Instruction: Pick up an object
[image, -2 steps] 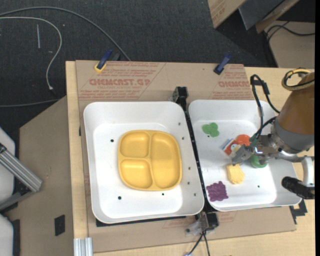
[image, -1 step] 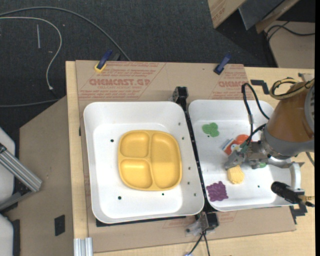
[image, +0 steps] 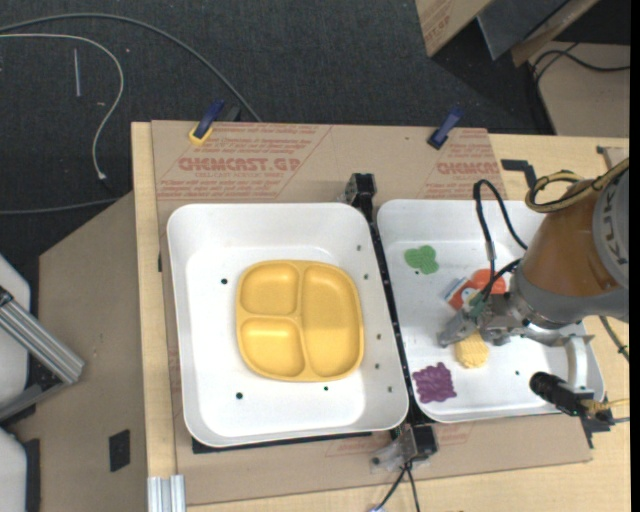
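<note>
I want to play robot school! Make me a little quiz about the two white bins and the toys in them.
1. True or false: the yellow tray lies in the left bin.
2. Which toy lies nearest the pincer? A) green toy B) pale yellow toy C) purple toy
3. Fill in: the tray has ___ compartments.

Key: 1 true; 2 B; 3 three.
</note>
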